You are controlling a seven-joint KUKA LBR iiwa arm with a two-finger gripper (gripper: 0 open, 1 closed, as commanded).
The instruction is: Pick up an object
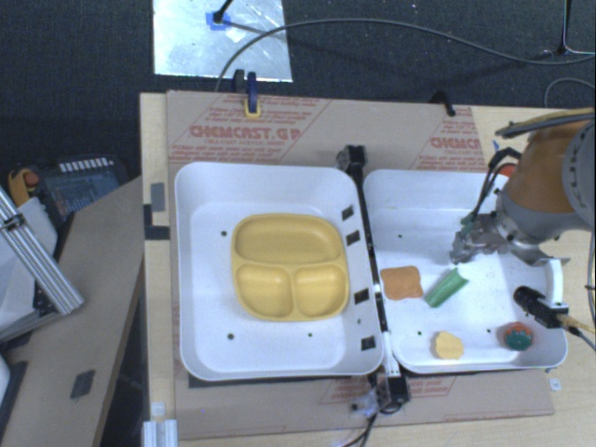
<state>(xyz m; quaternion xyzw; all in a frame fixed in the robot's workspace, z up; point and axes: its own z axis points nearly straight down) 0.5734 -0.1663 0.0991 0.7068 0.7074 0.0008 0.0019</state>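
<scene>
We see the grey two-finger gripper (463, 248) low in the right white bin (419, 194), just above the green cylindrical block (446, 287); whether it grips anything, we cannot tell.

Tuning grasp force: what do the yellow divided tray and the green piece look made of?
Yellow divided tray: likely molded plastic, matte, one even color with rounded compartments. Green piece: probably plastic or foam toy food, dull finish; too small to be sure.

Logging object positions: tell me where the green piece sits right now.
The green piece lies in the right bin, just right of the flat orange piece and just below the gripper.
</scene>
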